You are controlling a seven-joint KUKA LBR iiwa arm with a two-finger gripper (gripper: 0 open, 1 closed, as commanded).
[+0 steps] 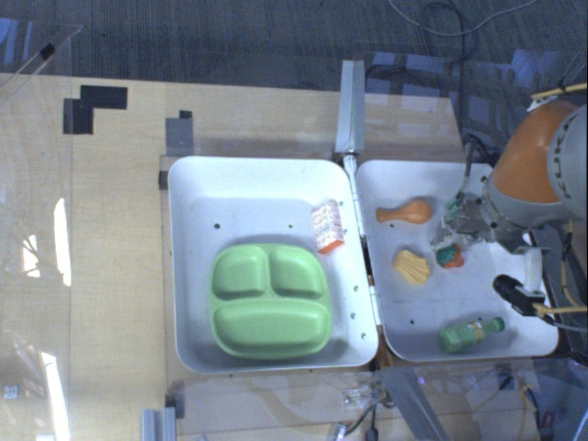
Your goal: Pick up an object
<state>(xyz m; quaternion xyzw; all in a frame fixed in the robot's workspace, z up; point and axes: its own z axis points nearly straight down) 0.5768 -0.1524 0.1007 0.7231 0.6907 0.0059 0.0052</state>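
Bins, two shallow white ones, sit side by side on a pale wooden table (pixel 110 274). You look down on them at a slant.

Nearest you in the right bin (pixel 542 338) lies a green bottle (pixel 470 333) on its side, close to the front wall. Just behind it and to the left is a yellow piece (pixel 412 265). Beside that, to the right, sits a small red and green toy (pixel 449 257). Farther back lies an orange gourd (pixel 404 213), neck pointing left.

The left bin (pixel 184 200) holds a green tray (pixel 270 299) with three compartments near its front. A small red and white packet (pixel 327 227) lies behind it by the right wall.

The arm (pixel 537 168) reaches in from the right. Its hand (pixel 454 230) hangs right over the toy. Whether it is open or closed cannot be told from this angle, and nothing can be seen gripped in it.

The toy looks like your target. To do this well, centre the hand over it before closing. Keep clear of the yellow piece just beside it. Lift only once the toy sits squarely between the fingers.
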